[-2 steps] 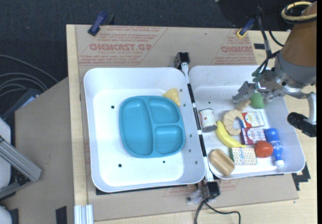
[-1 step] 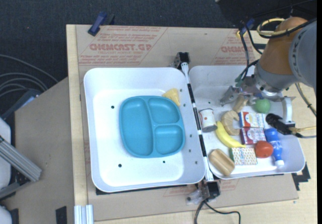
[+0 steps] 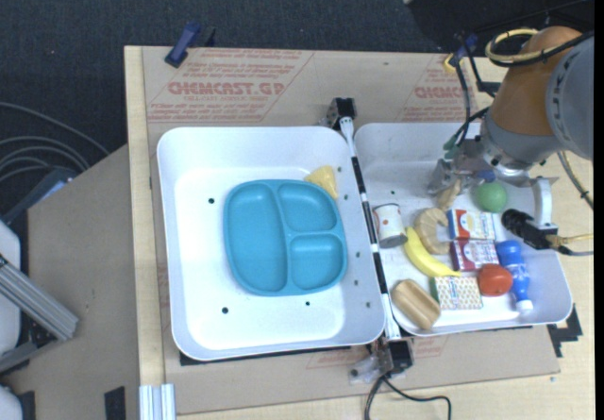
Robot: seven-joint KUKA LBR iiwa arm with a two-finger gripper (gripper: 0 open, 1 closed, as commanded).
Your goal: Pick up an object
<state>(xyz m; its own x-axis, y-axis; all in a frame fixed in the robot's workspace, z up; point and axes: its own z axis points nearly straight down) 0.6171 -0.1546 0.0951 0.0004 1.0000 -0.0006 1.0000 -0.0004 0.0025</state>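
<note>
Two shallow white bins sit side by side on the bench: the left bin [image 3: 189,248] and the right bin [image 3: 396,149]. The left one carries a blue divided plate [image 3: 283,237] lying flat near its middle, with a small pale yellow object [image 3: 323,179] just past the plate's far right corner. The grey arm [image 3: 533,97] with its orange band reaches in from the right and comes down over the far part of the right bin, where the gripper [image 3: 451,173] hangs low near a green ball [image 3: 491,195]; whether anything sits in its grasp cannot be told from this angle. The right bin is crowded toward its near half. A yellow banana [image 3: 427,256] curves along beside a tan round item [image 3: 434,229], a red and white box [image 3: 472,237] lies just right of them, and a bread-like roll [image 3: 415,303] rests at the near edge beside a small patterned packet [image 3: 459,293]. A blue bottle [image 3: 514,267], a red object [image 3: 494,279] and a small white can [image 3: 387,220] fill out the rest.
</note>
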